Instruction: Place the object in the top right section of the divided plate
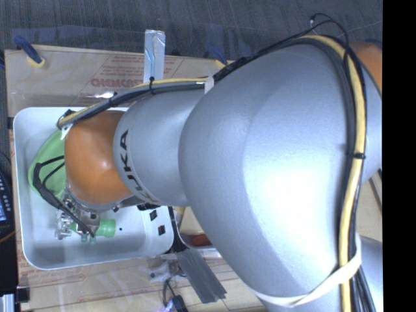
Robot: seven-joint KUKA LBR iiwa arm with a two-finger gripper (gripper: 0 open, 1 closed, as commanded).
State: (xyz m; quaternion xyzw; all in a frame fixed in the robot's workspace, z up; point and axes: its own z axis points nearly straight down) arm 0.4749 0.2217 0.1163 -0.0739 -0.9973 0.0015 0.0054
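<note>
The grey arm (pixel 260 168) with its orange band (pixel 91 161) reaches across from the right and covers most of the bench. The gripper (pixel 77 229) sits low inside the left white bin (pixel 26 194), near the bin's front wall. Whether it is released or clenched cannot be told. A small green object (pixel 104 227) lies just beside the gripper on the bin floor. The green divided plate (pixel 47 158) shows at the bin's left, largely hidden under the wrist.
</note>
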